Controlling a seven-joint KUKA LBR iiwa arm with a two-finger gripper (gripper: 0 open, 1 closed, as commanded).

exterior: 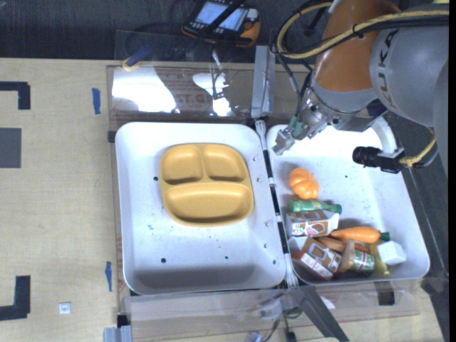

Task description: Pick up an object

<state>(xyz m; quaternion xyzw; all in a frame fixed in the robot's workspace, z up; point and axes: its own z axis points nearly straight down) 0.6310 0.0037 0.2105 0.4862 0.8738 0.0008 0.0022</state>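
A: Camera view, slanting down on both bins. Jaws poised over the far left corner of the right bin (pixel 410 212), close by the wall shared with the left bin (pixel 135 212). Nothing seen between them. Open or closed: cannot tell, tips too small and pale against the white floor.

B: Pickable things where?

A: All in the right bin. Small orange pumpkin-like toy (pixel 304 182) nearest the jaws, standing apart from the rest. Nearer the front, a heap: green-topped packet (pixel 313 207), printed carton (pixel 313 227), toy carrot (pixel 356 234), brown packet (pixel 319 256), green-labelled bottle (pixel 360 261), white block (pixel 390 252). Touching or overlapping, mostly.

B: Why heaped so?

A: Probably tumbled there loose; no order to it. Pumpkin toy likely the cleanest target, with bare floor all round it.

B: Left bin?

A: Yellow three-compartment tray (pixel 206 182), lying flat and central. Broad and low, likely a poor fit for a two-finger pinch.

B: Hard to make out?

A: Labels on carton and packets unreadable. Undersides of the heap hidden. Grey arm (pixel 420 63) cut off at the right edge. Black stub (pixel 374 157) over the right bin, purpose unclear. Glare on the clear panel (pixel 171 91) behind the bins. Handheld screen (pixel 217 16) beyond the tabletop (pixel 50 191), dim.
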